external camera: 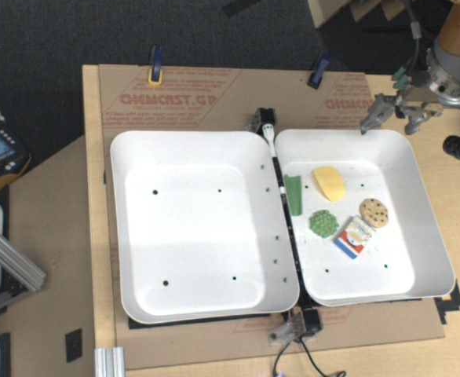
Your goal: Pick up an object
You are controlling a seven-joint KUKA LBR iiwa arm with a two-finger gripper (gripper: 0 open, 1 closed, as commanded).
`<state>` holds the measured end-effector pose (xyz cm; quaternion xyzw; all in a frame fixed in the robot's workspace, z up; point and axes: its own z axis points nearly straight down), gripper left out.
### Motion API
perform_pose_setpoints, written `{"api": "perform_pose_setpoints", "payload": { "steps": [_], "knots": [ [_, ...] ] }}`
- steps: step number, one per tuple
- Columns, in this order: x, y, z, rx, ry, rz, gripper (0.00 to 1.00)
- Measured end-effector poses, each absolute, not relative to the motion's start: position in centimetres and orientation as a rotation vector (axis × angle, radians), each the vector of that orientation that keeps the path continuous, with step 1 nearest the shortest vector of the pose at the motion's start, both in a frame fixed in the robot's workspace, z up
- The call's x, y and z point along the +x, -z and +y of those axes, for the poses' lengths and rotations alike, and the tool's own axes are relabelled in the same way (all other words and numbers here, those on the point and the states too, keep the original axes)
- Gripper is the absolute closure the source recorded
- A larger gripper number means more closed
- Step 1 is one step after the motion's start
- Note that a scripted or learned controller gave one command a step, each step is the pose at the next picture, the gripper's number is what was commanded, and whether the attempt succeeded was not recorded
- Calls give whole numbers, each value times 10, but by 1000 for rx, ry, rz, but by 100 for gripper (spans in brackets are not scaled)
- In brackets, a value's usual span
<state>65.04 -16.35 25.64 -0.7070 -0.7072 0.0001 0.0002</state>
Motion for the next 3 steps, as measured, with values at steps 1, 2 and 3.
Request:
{"api": "perform_pose_setpoints", "payload": {
  "steps": [1,2,3],
  "knots": [
    [600,-434,-197,-2240,14,-2233,0],
    [626,-310,-109,-2207,-5,-2224,0],
    [567,-405,-183,-2239,4,-2221,0]
  ]
}}
